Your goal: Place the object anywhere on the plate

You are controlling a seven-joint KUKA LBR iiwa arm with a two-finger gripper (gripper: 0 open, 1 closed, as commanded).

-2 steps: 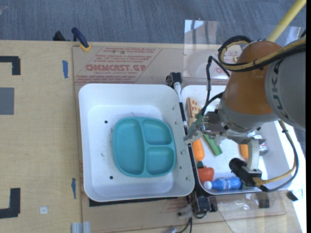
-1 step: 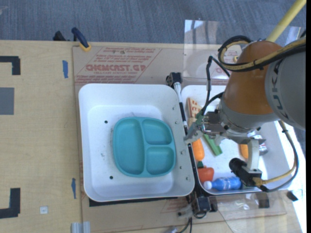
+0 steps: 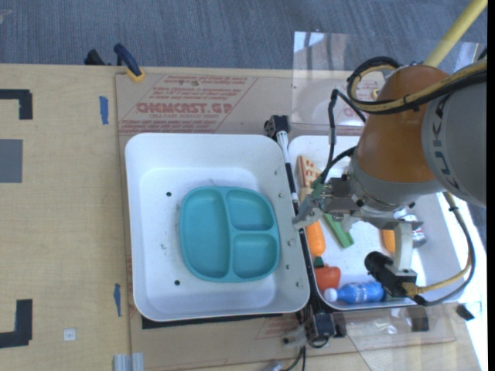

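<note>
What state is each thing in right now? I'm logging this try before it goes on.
Plate: teal, divided, flat in the left bin, nothing on it.
Carrot: lying in the right bin.
Green piece: lying beside the carrot.
Blue bottle: on its side.
Gripper: low over the right bin.

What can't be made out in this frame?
- Gripper: finger state, hidden under the arm's wrist, camera view.
- Right bin: much of its floor, covered by the arm.
- Orange item: mostly hidden, unidentifiable.
- Blue bottle: label too small.
</note>
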